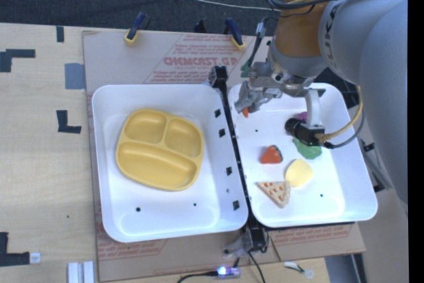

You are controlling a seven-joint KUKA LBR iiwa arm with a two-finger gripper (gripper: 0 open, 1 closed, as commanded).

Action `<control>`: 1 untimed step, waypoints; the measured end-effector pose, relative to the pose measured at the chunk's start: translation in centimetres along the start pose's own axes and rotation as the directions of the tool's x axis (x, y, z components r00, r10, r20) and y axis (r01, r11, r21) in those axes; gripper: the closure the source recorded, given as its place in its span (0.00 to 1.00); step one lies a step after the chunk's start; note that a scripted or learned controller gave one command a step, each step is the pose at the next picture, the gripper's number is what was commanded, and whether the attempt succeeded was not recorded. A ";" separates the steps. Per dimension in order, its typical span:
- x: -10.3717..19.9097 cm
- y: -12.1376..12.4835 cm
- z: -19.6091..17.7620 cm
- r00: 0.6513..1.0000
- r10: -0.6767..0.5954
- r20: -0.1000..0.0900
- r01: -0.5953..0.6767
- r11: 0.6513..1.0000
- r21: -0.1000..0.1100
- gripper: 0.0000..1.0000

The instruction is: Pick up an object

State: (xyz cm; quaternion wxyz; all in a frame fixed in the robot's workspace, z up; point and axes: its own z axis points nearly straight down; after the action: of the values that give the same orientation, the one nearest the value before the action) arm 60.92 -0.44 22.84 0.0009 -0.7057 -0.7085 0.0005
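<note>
Two white bins sit side by side on the bench point(40, 162), on a sheet of brown cardboard point(172, 56). The left bin point(106, 209) holds a yellow divided plate point(159, 148), lying flat near its middle. The right bin point(351, 202) holds several small toy foods: a red-orange piece point(270, 155) near the middle, a pale yellow rounded piece point(299, 173) just to its right and nearer the front, a tan wedge like a pizza slice point(275, 192) touching the yellow piece's lower left, and a green piece point(309, 150) farther right, partly under a black part on the arm's cabling.

The arm point(311, 16), grey with its orange band, reaches in from the right, and its wrist hangs over the rear of the right bin. The claw point(246, 105) points down toward the rear left part of that bin, close to the wall between the bins. Its tips are small and crowded together; whether it is spread or closed cannot be told. A small orange-red speck shows right at its tip, too small to identify. The four foods lie apart from the claw, toward the front of the bin.

Two blue-and-yellow clamps point(135, 28) grip the cardboard's rear edge.
</note>
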 end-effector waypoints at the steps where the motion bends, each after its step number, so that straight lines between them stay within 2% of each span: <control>1: 5.2 -0.6 -0.8 1.000 -0.001 -0.001 0.001 1.000 -0.001 1.00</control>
State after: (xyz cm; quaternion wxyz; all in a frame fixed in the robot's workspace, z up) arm 60.28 4.71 23.59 0.0006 -0.7055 -0.7087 -0.0002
